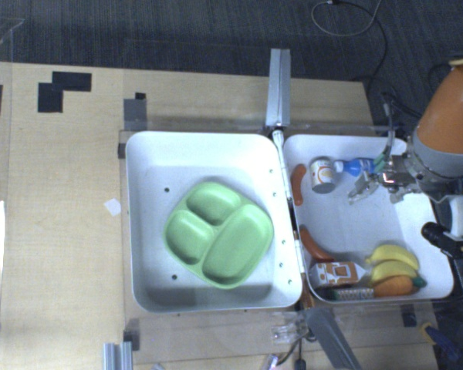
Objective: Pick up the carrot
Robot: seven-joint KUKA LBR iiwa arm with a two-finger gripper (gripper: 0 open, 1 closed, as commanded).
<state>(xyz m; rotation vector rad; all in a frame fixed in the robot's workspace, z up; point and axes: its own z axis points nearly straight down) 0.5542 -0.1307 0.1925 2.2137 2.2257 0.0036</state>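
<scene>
The tool [368, 185] hangs narrowly parted and holding nothing in the upper right bin, well apart from the stubby orange carrot [393, 286] wedged against 2 yellow bananas [392, 261] at lower right, so it may snag those instead.

The arm [447, 129] has a broad, rounded orange band, smooth and slightly glossy, with a paler highlight along its upper edge. Below the band sits a grey collar, curved like the band and darker toward its underside. From the collar a cluster of small dark and metallic parts leads to the gripper [364, 191], whose slim fingers [358, 193] are pale grey metal. Near the gripper's base there are small touches of red and green, too small to identify. A black fitting with a white cylindrical piece hangs by the collar's lower edge.
</scene>
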